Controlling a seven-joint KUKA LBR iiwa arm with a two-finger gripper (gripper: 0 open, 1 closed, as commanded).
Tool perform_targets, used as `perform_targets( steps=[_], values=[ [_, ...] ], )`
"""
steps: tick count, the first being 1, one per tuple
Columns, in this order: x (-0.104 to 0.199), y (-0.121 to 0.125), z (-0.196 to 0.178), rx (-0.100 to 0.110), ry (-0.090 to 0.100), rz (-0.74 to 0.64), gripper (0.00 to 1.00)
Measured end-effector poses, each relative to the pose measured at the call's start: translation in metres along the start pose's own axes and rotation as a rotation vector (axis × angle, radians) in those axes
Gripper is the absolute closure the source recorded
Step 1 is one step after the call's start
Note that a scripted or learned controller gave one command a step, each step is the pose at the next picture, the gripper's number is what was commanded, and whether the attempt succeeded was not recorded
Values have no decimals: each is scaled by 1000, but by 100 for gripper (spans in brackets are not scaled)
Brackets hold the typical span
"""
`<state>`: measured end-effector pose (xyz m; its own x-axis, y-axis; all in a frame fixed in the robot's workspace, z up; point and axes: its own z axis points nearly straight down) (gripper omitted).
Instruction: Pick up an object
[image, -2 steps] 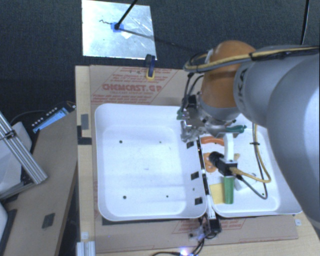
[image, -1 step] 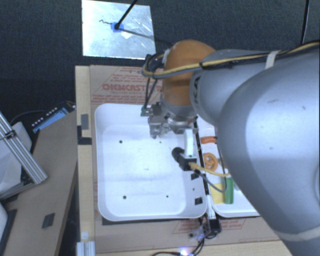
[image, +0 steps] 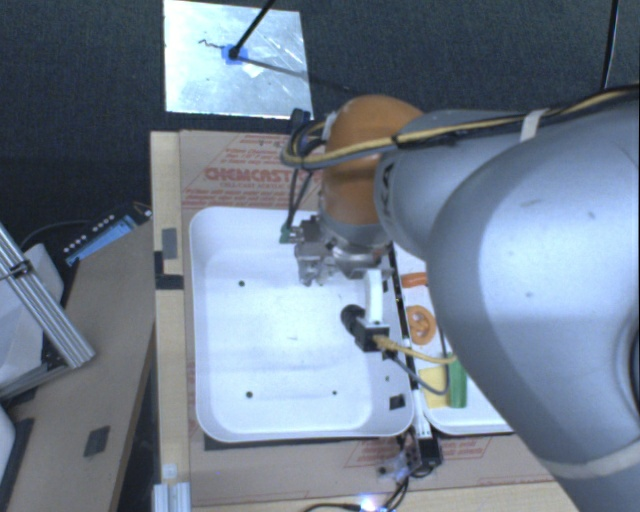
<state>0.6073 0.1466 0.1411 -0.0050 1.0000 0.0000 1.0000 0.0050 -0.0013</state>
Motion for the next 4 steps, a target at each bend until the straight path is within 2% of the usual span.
perform_targets(
  steps=[1, 2, 3, 4],
  values=[
    [36, 26, -52, -9, 3, -2, 100],
    [5, -17, 6, 7, -2, 6, 100],
    [40, -2, -207, -22, 7, -2, 100],
    [38, -3, -208, -7, 1, -6, 100]
  ],
)
